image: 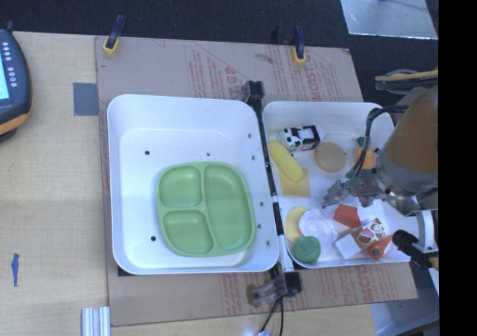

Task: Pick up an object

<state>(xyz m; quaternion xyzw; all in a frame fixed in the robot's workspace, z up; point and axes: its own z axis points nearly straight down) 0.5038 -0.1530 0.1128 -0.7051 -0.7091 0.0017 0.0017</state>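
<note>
My gripper [337,194] hangs over the middle of the right bin [328,109], reaching in from the right under the grey and orange wrist. Just below it lies a red block [346,215]. A tan round disc [329,156] sits above it. A yellow corn cob [285,161] and a yellow block [297,185] lie to its left. A black and white cow toy [302,135] is at the bin's far side. Nothing shows held in the gripper.
The left bin [127,178] holds a green divided plate [206,209]. Near the right bin's front edge are a green round object [305,250], a clear plastic piece [322,226], a printed carton [368,233] and an orange carrot [377,251]. A pendant [11,81] lies far left.
</note>
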